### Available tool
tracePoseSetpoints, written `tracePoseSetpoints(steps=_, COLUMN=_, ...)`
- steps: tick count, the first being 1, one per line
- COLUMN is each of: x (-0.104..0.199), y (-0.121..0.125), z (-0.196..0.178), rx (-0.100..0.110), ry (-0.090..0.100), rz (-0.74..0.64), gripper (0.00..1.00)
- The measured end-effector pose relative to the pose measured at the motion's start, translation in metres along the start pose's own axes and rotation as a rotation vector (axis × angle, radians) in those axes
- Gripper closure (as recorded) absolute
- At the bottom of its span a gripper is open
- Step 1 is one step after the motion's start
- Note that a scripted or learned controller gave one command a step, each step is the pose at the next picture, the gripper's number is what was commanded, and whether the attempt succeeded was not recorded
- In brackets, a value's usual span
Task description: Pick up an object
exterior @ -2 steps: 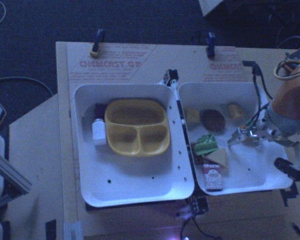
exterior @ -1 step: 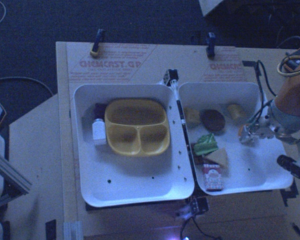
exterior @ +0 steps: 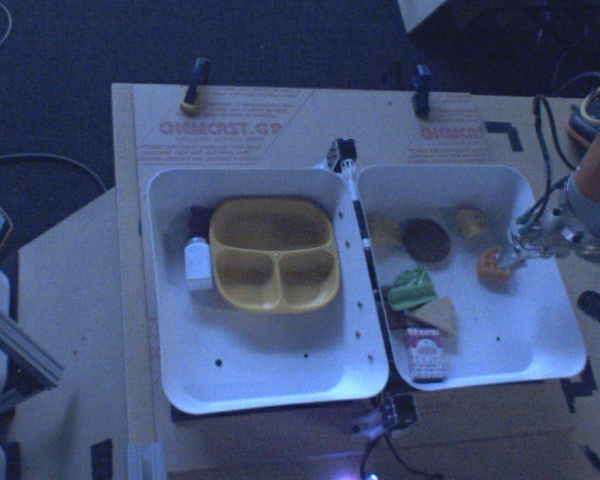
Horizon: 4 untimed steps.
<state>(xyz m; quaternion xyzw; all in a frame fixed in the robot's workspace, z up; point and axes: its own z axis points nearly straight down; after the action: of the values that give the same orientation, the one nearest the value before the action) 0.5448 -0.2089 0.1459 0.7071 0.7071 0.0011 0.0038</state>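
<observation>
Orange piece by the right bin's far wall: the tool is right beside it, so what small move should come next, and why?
Probably a short shift toward the orange piece to centre the tool over it before lowering. The tool sits just off the piece's right edge in the right bin, so it looks offset rather than straddling. The dim view leaves the contact unclear.

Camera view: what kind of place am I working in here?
Probably a lab bin-picking test bench: a board clamped at its far edge, two white bins side by side, toy food such as an orange piece, and a yellow divided tray.
</observation>
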Motion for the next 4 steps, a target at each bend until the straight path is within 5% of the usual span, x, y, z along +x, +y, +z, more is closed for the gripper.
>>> tracePoseSetpoints(steps=2, x=-0.001, y=0.002, z=-0.082, rx=0.000, ry=0.000, rz=-0.001, gripper=1.00)
tracePoseSetpoints(steps=4, x=0.109, y=-0.004, z=-0.069, rx=0.010, ry=0.006, rz=-0.005, gripper=1.00)
